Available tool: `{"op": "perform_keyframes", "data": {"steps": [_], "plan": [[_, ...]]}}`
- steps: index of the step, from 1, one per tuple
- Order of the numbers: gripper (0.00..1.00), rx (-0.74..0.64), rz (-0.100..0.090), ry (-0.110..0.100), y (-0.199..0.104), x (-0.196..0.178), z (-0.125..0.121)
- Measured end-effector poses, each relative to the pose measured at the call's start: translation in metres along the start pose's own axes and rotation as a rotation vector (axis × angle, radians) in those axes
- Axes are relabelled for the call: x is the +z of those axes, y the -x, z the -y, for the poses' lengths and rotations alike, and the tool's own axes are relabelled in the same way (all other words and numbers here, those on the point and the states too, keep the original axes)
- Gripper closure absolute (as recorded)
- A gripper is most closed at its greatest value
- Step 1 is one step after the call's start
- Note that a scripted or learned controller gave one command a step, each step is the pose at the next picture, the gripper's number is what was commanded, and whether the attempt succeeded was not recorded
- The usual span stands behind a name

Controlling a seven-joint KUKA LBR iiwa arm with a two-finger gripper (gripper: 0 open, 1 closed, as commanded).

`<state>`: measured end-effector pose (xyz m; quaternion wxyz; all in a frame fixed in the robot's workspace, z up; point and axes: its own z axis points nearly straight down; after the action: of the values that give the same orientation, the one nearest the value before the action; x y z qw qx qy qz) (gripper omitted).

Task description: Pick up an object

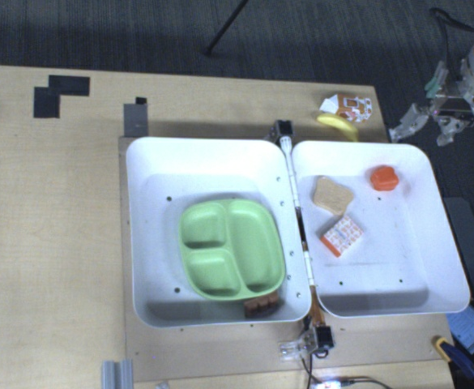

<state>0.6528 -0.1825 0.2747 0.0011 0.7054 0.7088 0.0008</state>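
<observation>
The gripper (431, 124) hangs above the right bin's (431, 286) far right corner, fingers spread wide and holding nothing. In that bin lie an orange object (385, 178), a tan block (333, 194) and, just beside it, a small printed box (342, 236). The left bin (151, 217) holds a green divided plate (231, 248) with a brown item (261, 305) at its near edge.

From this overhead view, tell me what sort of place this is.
Probably a robotics lab's grasping test bench. Two shallow white bins sit side by side on a plywood bench, holding odd props such as a green divided plate and an orange object, with the gripper at upper right.
</observation>
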Motion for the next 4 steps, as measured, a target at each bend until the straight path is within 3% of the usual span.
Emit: {"op": "perform_keyframes", "data": {"steps": [1, 2, 3, 4], "plan": [[0.00, 0.001, -0.002, -0.006, 0.023, 0.150, -0.014], [1.00, -0.005, 0.002, 0.005, 0.022, 0.134, -0.018], [0.00, -0.005, 0.002, 0.005, 0.022, 0.134, -0.018], [0.00, -0.002, -0.001, 0.000, -0.023, 0.190, -0.016]]}}
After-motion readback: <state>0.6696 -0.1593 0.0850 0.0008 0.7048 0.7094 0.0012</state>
